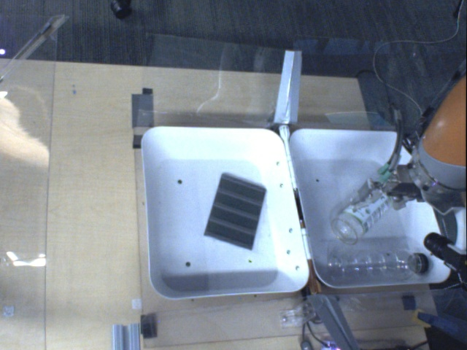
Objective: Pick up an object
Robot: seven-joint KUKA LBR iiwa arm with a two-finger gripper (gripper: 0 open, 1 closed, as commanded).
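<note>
Two bins on the table [80,217]: left bin [164,195] has a dark ribbed pad [235,210] lying flat, tilted. Right bin [321,159] has a clear bottle [372,265] along its near wall. The end effector [387,189] is closed on a clear glass [359,216], which hangs tilted, mouth toward the lower left.

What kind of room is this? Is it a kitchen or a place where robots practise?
Probably a robot lab, not a kitchen. A grey arm with an orange band reaches over two plain white bins on a wooden bench. They hold test things: a dark ridged block and clear plastic bottles.
</note>
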